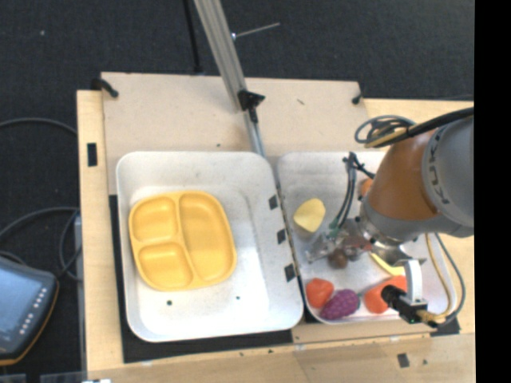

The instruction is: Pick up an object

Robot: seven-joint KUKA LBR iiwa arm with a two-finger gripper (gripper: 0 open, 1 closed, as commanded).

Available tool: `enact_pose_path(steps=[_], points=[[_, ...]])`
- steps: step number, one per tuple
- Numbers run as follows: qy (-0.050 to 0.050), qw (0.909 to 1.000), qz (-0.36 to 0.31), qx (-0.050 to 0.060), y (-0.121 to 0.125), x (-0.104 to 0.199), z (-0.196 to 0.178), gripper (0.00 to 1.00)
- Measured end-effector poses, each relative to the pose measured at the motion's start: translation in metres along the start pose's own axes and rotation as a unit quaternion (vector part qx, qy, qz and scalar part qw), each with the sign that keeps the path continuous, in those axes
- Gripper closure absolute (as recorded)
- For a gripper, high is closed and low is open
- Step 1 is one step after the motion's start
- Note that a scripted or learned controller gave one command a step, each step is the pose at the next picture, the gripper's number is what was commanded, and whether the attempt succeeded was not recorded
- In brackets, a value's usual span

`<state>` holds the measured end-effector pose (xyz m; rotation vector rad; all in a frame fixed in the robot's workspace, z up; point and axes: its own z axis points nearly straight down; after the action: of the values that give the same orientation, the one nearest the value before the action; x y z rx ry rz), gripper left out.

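At the far left we see a dark handheld unit (22, 302) lying off the bench (96, 214), with cables looping near it. On the bench, the left bin (255, 214) holds a yellow divided tray (182, 239) with three compartments, lying flat toward the bin's left side. A metal pole (223, 50) slants down from the top toward the gap between the two bins.

The right bin (299, 174) carries the loose things. A pale yellow piece (310, 213) lies near its left wall, apart from the rest. Along the near edge we find a red-orange piece (319, 291), a purple bunch (342, 303) just beside it, perhaps toy grapes, and an orange piece (377, 298) to the right of that.

The arm (415, 186) reaches in from the right, its orange band over the right bin. The gripper (342, 254) hangs low above the bin floor, between the yellow piece and the purple bunch, with a small dark brown object (338, 257) at its tip. We cannot tell whether it is parted or clamped, nor whether it has the brown object.
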<state>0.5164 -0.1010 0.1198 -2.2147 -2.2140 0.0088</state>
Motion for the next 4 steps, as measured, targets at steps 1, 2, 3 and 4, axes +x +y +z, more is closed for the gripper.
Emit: enact_pose_path(steps=[1, 2, 3, 4], points=[[0.0, 1.0, 0.002, -0.008, 0.006, -0.002, -0.016, 1.0], [-0.003, 0.9999, -0.002, -0.011, 0.046, -0.01, -0.176, 1.0], [-0.001, 1.0, -0.003, -0.008, 0.047, 0.011, -0.198, 1.0], [-0.003, 1.0, -0.002, -0.006, 0.046, 0.007, -0.197, 0.0]])
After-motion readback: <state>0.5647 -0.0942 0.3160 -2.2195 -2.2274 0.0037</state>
